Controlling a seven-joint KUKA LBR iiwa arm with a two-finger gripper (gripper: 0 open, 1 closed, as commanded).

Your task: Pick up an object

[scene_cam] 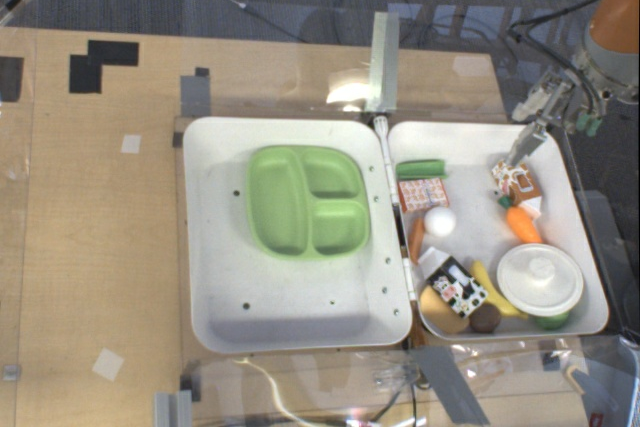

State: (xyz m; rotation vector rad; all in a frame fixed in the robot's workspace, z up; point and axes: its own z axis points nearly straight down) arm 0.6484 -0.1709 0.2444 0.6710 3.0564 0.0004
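Metal fingers (524, 147) on the gripper (520, 153) point down-left into the right bin's (580, 215) far corner; from here they read as one slim wedge, so can't tell if they're spread or closed, and nothing visible is pinched between them. Tips sit right at the top edge of a small brown/white patterned block (514, 181), touching or a hair above, can't say which. Orange carrot-like pc (523, 223) lies just below the block, nearly butting it.

Further out, same bin: white lidded bowl (540, 277) near corner, white ball (439, 221), green bar (420, 169), red/white printed card (422, 192), yellow banana shape (497, 293) beside a black/white box (458, 287). Left bin (215, 245) carries a green divided tray (305, 200), well apart from the action.

Step, imo: final descent / pre-grasp on the patterned block, no lift yet. Next move needs fingers straddling the block w/o snagging the carrot pc or the bin wall close behind, then close and pull straight up. Risk: tips land on top of the block and just shove it.
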